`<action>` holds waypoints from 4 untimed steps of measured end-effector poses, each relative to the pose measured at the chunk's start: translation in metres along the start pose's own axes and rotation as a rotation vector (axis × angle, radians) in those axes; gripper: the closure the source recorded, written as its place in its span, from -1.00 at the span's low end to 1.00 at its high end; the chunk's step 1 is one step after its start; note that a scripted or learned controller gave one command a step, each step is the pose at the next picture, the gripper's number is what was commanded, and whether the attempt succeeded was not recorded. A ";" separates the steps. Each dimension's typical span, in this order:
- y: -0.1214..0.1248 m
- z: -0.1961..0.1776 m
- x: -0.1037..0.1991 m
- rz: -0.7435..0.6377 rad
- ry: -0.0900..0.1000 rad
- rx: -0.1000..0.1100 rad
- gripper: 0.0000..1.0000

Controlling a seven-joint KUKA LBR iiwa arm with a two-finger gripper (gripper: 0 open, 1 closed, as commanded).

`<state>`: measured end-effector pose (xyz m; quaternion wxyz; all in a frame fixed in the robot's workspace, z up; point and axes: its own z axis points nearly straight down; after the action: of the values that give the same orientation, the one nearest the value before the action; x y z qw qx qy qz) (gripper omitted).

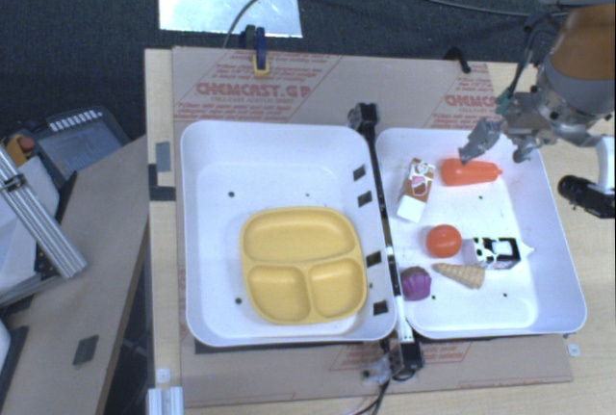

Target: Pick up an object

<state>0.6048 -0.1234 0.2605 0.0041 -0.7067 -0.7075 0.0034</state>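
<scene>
Two spread fingers of the gripper (500, 143) hang over the far right bin (549, 259), grasping nothing, beside the carrot (469, 172).

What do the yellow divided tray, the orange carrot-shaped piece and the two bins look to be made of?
Yellow divided tray: likely molded plastic, matte to satin, with uniform color and rounded compartment edges.
Orange carrot-shaped piece: probably toy plastic; smooth, evenly colored, but too small to be sure.
Left bin and right bin: likely thin formed plastic, white, with rounded rims and a faint sheen.
</scene>
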 end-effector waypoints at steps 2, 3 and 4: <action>0.004 0.053 -0.006 0.000 -0.001 -0.009 -1.00; 0.006 0.108 -0.015 0.001 -0.001 -0.009 -1.00; 0.006 0.154 -0.019 0.001 -0.003 -0.014 -1.00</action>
<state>0.6096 -0.1424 0.1061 -0.0019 -0.7070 -0.7072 -0.0005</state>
